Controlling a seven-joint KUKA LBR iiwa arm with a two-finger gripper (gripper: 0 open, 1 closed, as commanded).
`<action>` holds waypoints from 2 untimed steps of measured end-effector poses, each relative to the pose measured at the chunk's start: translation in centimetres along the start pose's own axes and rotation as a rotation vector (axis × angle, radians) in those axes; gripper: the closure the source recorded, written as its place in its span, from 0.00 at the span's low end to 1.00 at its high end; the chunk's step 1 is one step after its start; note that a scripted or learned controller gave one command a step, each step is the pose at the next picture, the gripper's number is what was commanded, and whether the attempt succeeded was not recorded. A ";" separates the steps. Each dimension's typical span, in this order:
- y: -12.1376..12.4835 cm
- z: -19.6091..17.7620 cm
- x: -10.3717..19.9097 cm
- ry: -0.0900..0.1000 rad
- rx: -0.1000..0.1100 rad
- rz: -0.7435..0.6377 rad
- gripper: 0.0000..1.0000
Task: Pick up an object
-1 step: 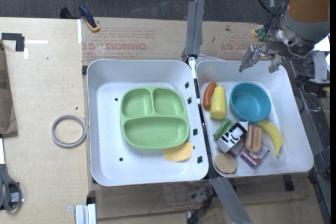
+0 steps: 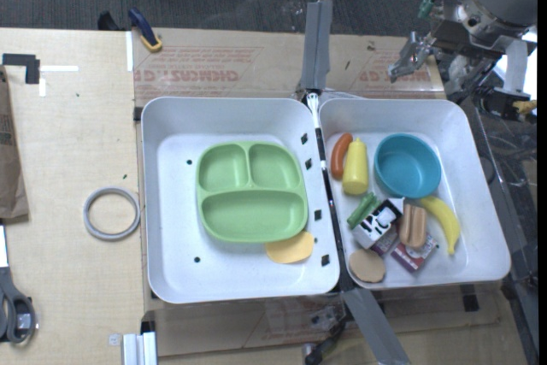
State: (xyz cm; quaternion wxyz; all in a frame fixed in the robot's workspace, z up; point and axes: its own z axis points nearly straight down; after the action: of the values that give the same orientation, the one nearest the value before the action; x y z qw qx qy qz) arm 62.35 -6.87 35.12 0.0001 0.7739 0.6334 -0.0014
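Note:
The right bin [image 2: 475,151] holds a blue bowl [image 2: 408,167], a yellow bottle-shaped toy [image 2: 355,167], an orange-red sausage [image 2: 341,151], a banana [image 2: 444,222], a green stick [image 2: 361,209], a black-and-white box [image 2: 379,222], a tan bun [image 2: 414,226], a maroon packet [image 2: 415,257] and a tan round disc [image 2: 368,267]. In the left bin [image 2: 162,184] lie a green divided plate [image 2: 252,191] and a yellow flat piece [image 2: 291,249]. My gripper [image 2: 408,60] hangs above the cardboard just behind the right bin's far edge, well clear of every object.
A grey tape ring [image 2: 112,212] lies on the bench left of the bins. A blue clamp [image 2: 145,28] sits at the back left and scissors [image 2: 13,316] at the front left. A grey bar [image 2: 316,47] rises between the bins at the back. Cables hang near the arm.

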 end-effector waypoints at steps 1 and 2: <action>3.4 8.7 1.0 0.000 0.002 -0.054 0.00; 1.2 16.1 1.6 0.001 0.002 -0.158 0.00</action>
State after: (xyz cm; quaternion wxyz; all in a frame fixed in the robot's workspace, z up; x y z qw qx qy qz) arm 63.82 -5.58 19.02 -0.0008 0.7216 0.6923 -0.0016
